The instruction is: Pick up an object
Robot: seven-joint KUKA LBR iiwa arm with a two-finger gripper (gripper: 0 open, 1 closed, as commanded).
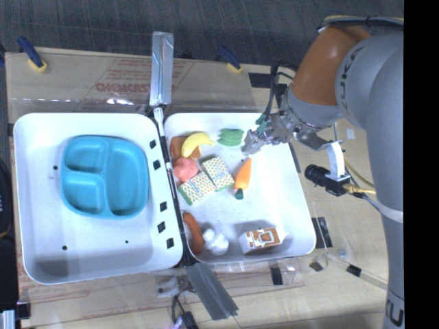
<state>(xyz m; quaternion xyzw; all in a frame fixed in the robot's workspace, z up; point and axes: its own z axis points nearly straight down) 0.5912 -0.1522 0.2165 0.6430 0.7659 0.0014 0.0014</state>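
Note:
My gripper (252, 142) hangs over the back of the right bin (291, 204), just right of a green toy vegetable (232, 136) and just above the top of an orange carrot (242, 175). Nothing shows in its grasp. A yellow banana (197, 142) lies at the back left of that bin, with a pink-red fruit (184, 168) below it. Two patterned boxes (207, 178) lie side by side left of the carrot. A small brown and white carton (262, 239), a white lump (218, 242) and an orange-brown sausage shape (193, 230) lie along the front wall.
The left bin (41, 252) holds a blue divided tray (105, 175). A grey divider with black clips (162, 184) separates the bins. The arm (343, 67) comes in from the upper right, with a black cable fitting (326, 178) beside the right bin.

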